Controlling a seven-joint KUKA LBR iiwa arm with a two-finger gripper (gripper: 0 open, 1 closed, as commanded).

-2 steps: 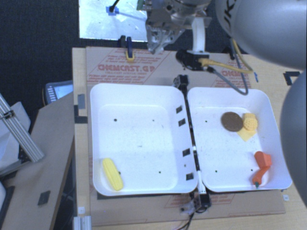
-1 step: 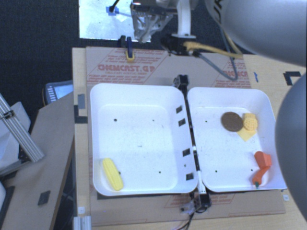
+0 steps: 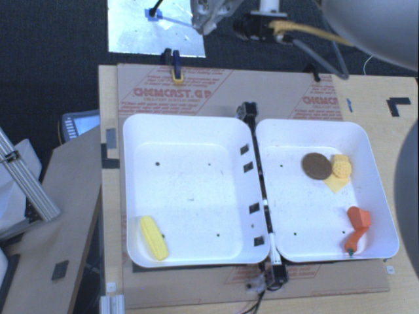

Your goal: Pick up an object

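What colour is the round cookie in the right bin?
Dark brown cookie, seen clearly in the camera view.

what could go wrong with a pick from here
The brown disc, round cracker and yellow wedge touch or overlap in the right bin, so a grasp may catch two or knock one aside. The orange carrot and yellow corn each lie against a bin wall, leaving little room on that side. The gripper is high beyond the bins, so a long descent could magnify aiming error.
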